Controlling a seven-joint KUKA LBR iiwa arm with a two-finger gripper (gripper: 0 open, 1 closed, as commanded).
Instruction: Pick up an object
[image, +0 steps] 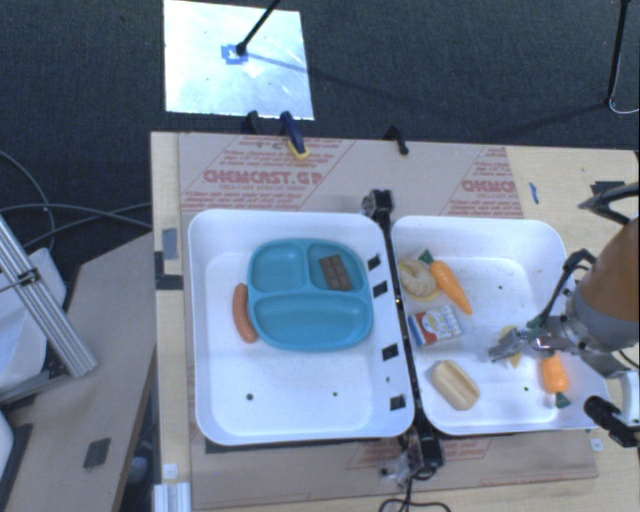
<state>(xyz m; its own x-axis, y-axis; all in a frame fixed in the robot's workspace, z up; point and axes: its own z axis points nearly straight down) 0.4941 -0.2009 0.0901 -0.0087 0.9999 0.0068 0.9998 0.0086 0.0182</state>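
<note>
A: Bins?

B: Two white bins side by side on the bench. Left bin (220, 400), right bin (500, 240), touching along the middle divider.

A: Left bin contents?

B: Blue sectioned plate (305, 320) in the middle, closer to the far edge. Brown chocolate bar (335, 272) in the plate's far right compartment. Sausage (242, 313) lies on the bin floor just beside the plate's left rim.

A: Right bin?

B: Long carrot (450, 285) near the far left corner, tilted, touching a pale pastry-like thing (415, 278) next to the divider. Small carton (437, 325) with red and white print just below those, by the left edge. Tan bread roll (454, 385) toward the near edge, left half. Small orange item (553, 374) by the right edge, near the near right corner.

A: Arm?

B: Comes in from the right, over the right bin's right edge. Gripper (512, 347) sits low in the right half of the bin, pointing left.

A: Holding anything?

B: Nothing seen between the fingers. Open or shut, cannot tell, too small and dark.

A: Closest pick target?

B: Small orange item, just beside the gripper on its right, under the wrist area. Contact unclear. Bread roll and carton are near, to its left, apart from it.

A: Outside the bins?

B: Cardboard sheet (300, 175) with red print under the bins, blue-yellow clamp (294, 135) at its far edge.
</note>
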